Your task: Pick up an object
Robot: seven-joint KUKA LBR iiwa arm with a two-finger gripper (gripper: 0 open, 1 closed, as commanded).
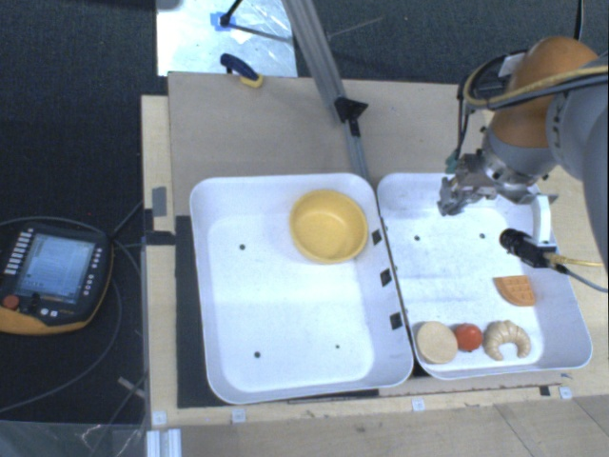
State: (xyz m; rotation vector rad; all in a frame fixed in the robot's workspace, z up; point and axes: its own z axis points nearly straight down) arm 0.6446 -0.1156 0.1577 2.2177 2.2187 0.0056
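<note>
Camera view, looking down at a slant, takes in two shallow white bins set side by side on the worktop. One yellow bowl sits upright in the left bin, at its far right corner, just beside the wall shared with the right bin. Four small food items lie at the near right of the right bin: one round pale bun, one red tomato touching or just beside it, one croissant to the right of the tomato, and one orange cracker-like piece a little farther back, apart from the row. One grey arm with an orange band reaches in from the right, and its tool hangs over the far part of the right bin, well apart from the four items; nothing can be seen between its tips, and whether it is open or closed cannot be told. One handheld control pendant with a lit screen lies on the dark floor to the left; its screen text is too small to read
</note>
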